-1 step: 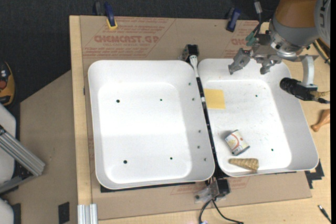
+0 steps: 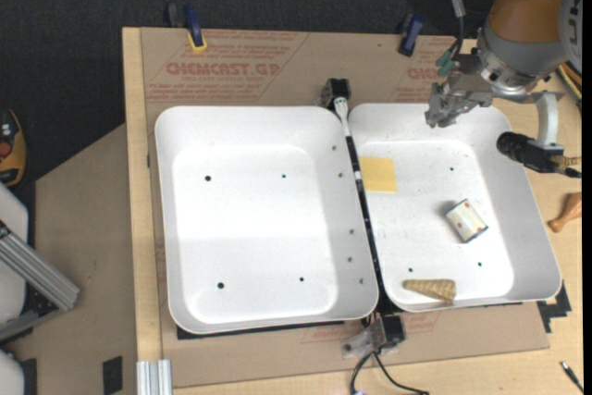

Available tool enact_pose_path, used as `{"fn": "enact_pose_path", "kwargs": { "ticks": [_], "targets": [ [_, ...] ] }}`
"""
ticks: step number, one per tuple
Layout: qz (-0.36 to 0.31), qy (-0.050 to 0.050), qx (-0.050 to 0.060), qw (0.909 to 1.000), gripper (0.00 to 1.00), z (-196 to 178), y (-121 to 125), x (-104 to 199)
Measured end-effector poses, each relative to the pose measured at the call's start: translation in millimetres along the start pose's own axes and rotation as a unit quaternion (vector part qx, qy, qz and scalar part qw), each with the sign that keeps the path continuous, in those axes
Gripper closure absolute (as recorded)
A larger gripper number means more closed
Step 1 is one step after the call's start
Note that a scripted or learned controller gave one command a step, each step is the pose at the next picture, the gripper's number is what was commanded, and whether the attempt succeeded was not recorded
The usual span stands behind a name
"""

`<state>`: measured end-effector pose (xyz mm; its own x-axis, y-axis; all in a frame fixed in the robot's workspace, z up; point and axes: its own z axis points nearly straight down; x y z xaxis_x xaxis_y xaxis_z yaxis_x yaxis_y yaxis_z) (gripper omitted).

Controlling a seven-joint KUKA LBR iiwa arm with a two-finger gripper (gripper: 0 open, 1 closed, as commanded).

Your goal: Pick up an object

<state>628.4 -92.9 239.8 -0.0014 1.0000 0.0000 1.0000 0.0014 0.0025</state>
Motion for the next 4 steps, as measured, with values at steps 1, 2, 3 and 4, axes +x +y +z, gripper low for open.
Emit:
{"fn": "enact_pose_path", "kwargs": {
  "ticks": [1,2,3,4],
  "targets": [
    [-0.003,0.001,-0.004,1.0000,1.00,-70,12,58],
    [-0.005,0.002,-0.002,1.0000,1.00,-80,40,162],
    [-0.004,0.002,-0.002,1.0000,1.00,-116,38,243],
    [-0.004,0.003,-0.003,1.0000,1.00,-171,38,314]
  ]
}}
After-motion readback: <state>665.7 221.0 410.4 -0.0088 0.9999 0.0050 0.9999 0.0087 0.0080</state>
